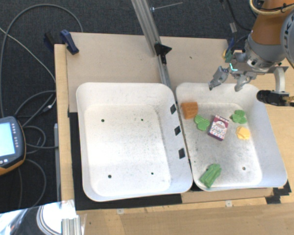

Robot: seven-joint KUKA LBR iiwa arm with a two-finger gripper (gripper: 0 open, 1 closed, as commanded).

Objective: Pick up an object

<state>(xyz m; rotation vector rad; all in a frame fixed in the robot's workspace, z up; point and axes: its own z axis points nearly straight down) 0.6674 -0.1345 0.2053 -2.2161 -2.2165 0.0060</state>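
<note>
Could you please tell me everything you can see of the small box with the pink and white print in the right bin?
The small box looks like a printed carton, purple along its edges, with a pink and white face turned up. It lies flat and skewed on the floor of the right bin, near the middle. A green piece sits close on its left, a yellow piece apart on its right. The gripper hangs open above the bin's far rim.

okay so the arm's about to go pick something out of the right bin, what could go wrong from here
1. The hand hangs open over the bin's far rim, not over any object; dropping straight down could hit the rim.
2. The purple box, green piece and orange block sit close together, so its fingers may nudge a neighbour or catch two.
3. The larger green toy lies near the bin's near edge, so the wall may block a finger.
</note>
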